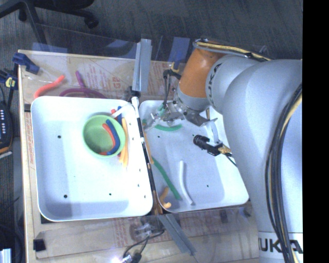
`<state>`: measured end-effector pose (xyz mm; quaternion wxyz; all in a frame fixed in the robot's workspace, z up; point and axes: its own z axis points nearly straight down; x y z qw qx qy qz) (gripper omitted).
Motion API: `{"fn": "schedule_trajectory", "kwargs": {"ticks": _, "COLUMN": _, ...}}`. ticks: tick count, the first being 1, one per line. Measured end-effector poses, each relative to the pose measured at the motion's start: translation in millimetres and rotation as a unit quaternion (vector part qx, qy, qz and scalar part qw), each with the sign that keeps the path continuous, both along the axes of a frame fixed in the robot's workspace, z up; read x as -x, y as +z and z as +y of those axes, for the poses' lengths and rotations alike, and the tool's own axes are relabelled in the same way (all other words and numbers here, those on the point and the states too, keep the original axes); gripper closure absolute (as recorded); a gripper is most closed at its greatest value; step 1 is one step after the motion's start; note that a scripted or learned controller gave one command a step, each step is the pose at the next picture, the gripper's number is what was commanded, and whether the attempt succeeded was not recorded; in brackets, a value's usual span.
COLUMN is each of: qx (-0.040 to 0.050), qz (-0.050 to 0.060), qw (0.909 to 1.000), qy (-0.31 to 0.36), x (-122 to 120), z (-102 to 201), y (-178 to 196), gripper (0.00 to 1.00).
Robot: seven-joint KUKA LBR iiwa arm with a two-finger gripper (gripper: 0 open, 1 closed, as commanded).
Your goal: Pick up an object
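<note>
Gripper (165,114) at right bin's (234,190) far edge, over green ring (169,128).

A wooden table (92,77) with a pale, worn top stands on dark grey carpet (92,23). At the top left of the view, the black wheeled base of an office chair (77,13) rests on that carpet. Red and purple cables (77,92) lie loose on the tabletop near its far edge. A grey metal bar (141,64) stands up at the middle of the far side. Dark equipment (5,123) sits beside the table's left edge. Light is even, with a bright glare at the table's near edge (121,254).
</note>
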<state>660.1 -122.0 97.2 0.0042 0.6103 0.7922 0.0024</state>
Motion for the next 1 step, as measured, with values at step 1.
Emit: {"fn": "schedule_trajectory", "kwargs": {"ticks": 1, "qx": -0.0003, "qz": 0.0, "qw": 1.0, "qy": 0.001, "x": -0.3, "z": 0.4, "y": 10.5, "gripper": 1.0}}
